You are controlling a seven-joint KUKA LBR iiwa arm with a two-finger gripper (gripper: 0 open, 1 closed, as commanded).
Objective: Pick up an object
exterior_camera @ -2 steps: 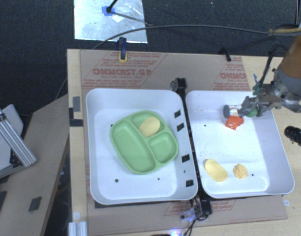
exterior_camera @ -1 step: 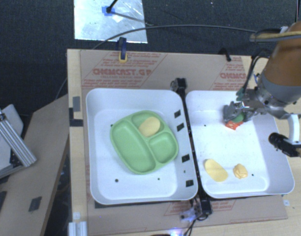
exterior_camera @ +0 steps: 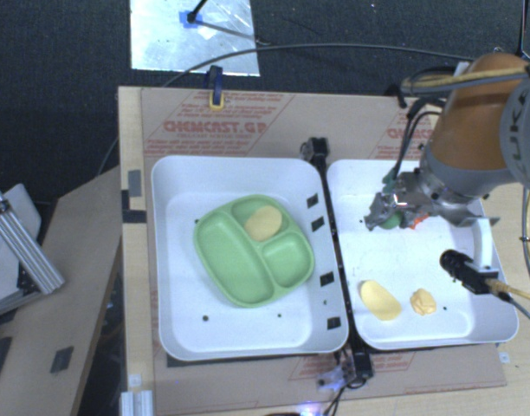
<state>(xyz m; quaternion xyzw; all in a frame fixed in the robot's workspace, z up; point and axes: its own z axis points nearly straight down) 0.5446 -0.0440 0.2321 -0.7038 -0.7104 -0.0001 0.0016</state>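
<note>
The grey arm (exterior_camera: 473, 159) reached in from the right, and its gripper (exterior_camera: 380, 217) hung over the upper part of the right bin (exterior_camera: 403, 263), near that bin's left wall. Whether the gripper was apart or together could not be told from this slant, and nothing could be made out in its grasp.

Two things to pick lay on the right bin's floor near the front wall, well apart from the gripper: a flat yellow oval piece (exterior_camera: 380, 301) and, just to its right but not touching it, a smaller yellow lump (exterior_camera: 423, 302).

In the left bin (exterior_camera: 174, 258) a green divided plate (exterior_camera: 248, 263) lay flat, turned at an angle. A pale yellow rounded piece (exterior_camera: 264, 223) sat in its upper small compartment; the long compartment and the other small one held nothing.

Both bins rested on a cardboard sheet (exterior_camera: 248, 120) with red print, with a blue clamp (exterior_camera: 215, 85) at its far edge
</note>
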